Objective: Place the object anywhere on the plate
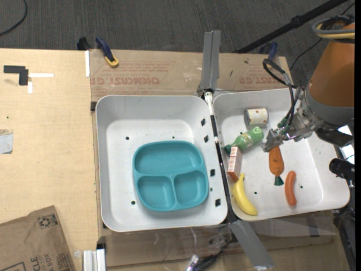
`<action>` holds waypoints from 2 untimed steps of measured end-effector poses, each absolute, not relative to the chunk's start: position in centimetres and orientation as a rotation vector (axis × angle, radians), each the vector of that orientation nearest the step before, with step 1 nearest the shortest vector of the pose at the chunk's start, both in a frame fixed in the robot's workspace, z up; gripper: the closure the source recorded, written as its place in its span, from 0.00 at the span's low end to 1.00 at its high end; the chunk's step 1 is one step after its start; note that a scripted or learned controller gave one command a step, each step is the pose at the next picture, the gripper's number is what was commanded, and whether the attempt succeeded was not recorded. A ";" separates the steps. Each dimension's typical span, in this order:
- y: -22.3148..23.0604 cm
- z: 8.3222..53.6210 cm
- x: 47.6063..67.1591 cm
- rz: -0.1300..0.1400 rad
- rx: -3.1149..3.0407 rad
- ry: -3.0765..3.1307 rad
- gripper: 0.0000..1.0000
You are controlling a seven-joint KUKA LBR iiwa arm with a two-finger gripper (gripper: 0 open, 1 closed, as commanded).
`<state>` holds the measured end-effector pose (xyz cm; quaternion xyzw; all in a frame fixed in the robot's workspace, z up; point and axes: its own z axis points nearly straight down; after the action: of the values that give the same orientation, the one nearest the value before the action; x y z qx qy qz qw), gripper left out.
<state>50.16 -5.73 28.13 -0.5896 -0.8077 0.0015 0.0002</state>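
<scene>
Fingers (274,140) hover in the right bin (333,193), just above my carrot (276,162); open or closed, I cannot tell. Plate (169,175) sits in the left bin (113,168).

Teal three-compartment plastic plate (169,175), glossy white plastic bins (110,151), yellow plastic banana (243,195), orange toy carrot (276,162), green toy bottle (246,139), red toy sausage (290,187)

The plate (169,175) looks like smooth teal plastic with a soft sheen. Both bins (113,151) are glossy white plastic. The desk (45,151) is pale matt wood, partly covered by printed brown cardboard (152,78). The banana (243,196), carrot (275,161) and sausage (290,187) look like smooth, shiny plastic toys.
</scene>
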 end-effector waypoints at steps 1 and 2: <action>3.1 25.1 49.6 0.004 -1.838 -2.547 1.00; 11.7 19.4 52.1 0.008 -1.923 -2.481 1.00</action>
<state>52.12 11.73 19.38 -0.6126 -0.7904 0.0026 0.0011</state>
